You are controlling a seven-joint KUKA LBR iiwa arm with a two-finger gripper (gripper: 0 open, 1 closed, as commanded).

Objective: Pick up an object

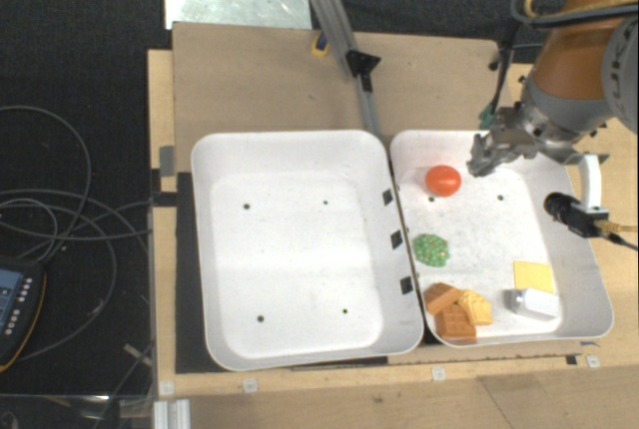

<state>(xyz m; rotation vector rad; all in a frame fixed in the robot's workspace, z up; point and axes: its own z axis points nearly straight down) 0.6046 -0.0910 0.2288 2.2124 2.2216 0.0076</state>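
**Gripper above right bin, grasp state undetermined**

Gripper (483,158) positioned over upper part of right bin (599,302), just beside red ball (443,181). Cannot tell whether released or clenched. Nothing seen held. Green ball (431,249), orange blocks (458,308), yellow block (534,274), grey piece (530,302) lying lower in same bin. No legible writing.

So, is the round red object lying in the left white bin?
No, the round red object lies in the right white bin, near the gripper.
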